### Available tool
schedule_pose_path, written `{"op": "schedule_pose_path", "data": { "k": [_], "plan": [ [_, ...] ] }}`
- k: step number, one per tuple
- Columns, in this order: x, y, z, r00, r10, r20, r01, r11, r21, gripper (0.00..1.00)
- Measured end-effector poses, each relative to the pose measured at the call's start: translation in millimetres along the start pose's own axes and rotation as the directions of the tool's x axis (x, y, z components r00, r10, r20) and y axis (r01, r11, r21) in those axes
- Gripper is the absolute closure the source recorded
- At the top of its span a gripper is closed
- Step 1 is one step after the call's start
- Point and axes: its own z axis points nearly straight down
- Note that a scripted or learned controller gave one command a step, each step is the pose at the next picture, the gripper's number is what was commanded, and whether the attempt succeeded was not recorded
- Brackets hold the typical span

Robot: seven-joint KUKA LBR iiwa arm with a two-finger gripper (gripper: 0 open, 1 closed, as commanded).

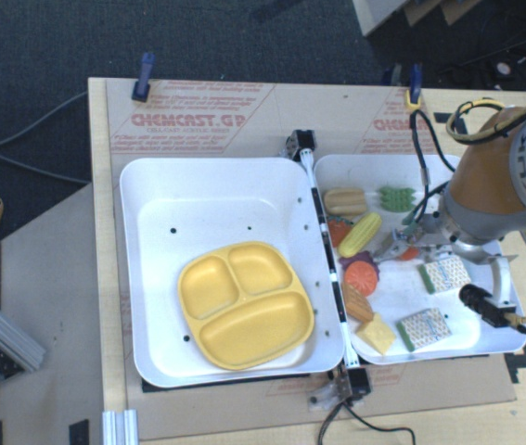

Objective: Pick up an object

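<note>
The right bin [485,336] holds several toy foods: a tan bun [344,199], a green leafy piece [395,197], a yellow corn cob [360,233], a red tomato [361,275], an orange wedge [357,305], a yellow cheese block [379,337] and two patterned packets [443,273] [424,327]. My gripper [404,243] is low inside this bin, just right of the corn cob and left of the upper packet. A small orange-red bit [410,253] shows right under it. The grey wrist and orange band [485,179] cover the bin's right side.
The left bin [151,202] contains a yellow divided plate [244,304]. A black clip [301,141] sits where the two bins meet at the back. Cables [418,146] run down over the right bin's far rim.
</note>
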Motion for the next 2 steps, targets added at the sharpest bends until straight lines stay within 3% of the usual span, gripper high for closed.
{"op": "schedule_pose_path", "data": {
  "k": [1,2],
  "plan": [
    [-0.9,1.7,-14.2,1.0,0.001,0.002,-0.001,1.0,-0.007,1.0],
    [93.7,53.5,-109.3,1.0,-0.011,-0.002,0.011,1.0,-0.017,1.0]
  ]
}}
